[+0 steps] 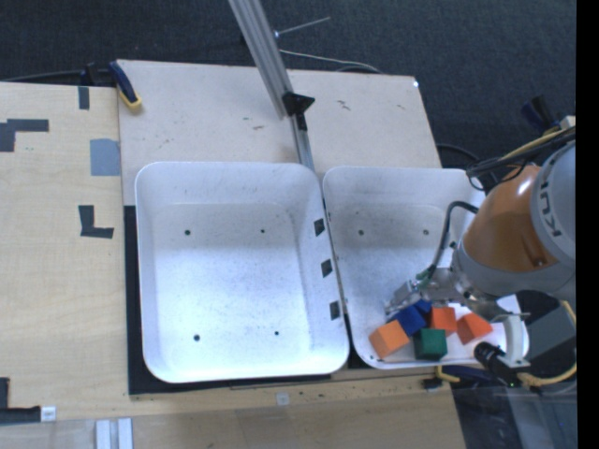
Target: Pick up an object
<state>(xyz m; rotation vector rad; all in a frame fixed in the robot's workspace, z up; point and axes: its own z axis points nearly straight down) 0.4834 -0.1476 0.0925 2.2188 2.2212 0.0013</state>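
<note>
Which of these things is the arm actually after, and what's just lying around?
For the job: gripper; blue block, orange block, green block, two smaller orange blocks; right bin.

Just lying about: left bin, metal pole, yellow-blue clamp.

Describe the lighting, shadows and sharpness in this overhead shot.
Camera view: even, soft light with no hard glare on the white bins; faint shadow along the bin walls; the blocks and the tool look soft and slightly blurred, so their fine detail is hard to read.
</note>
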